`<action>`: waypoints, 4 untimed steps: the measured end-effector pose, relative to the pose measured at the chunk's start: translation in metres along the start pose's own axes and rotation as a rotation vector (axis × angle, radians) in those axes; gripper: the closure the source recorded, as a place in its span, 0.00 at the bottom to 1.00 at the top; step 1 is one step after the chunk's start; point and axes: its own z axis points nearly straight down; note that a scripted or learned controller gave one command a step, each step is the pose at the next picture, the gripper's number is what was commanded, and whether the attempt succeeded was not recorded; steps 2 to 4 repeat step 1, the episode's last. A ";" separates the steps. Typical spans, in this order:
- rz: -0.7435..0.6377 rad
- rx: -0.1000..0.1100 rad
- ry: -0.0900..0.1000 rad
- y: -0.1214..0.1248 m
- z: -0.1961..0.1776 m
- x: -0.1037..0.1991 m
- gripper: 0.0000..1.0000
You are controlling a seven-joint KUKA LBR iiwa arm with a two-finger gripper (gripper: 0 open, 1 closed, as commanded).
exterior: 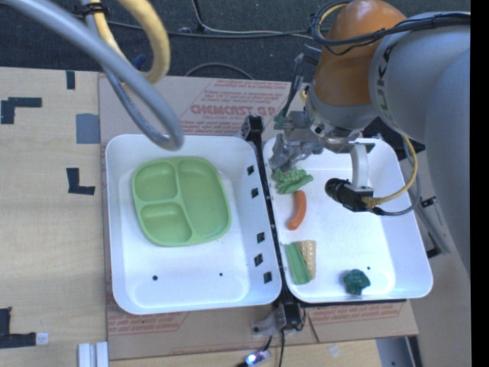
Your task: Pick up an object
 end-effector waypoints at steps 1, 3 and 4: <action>0.000 0.002 0.000 0.008 0.021 0.049 1.00; 0.000 0.002 0.000 0.008 0.021 0.049 1.00; 0.000 0.002 0.000 0.008 0.021 0.049 1.00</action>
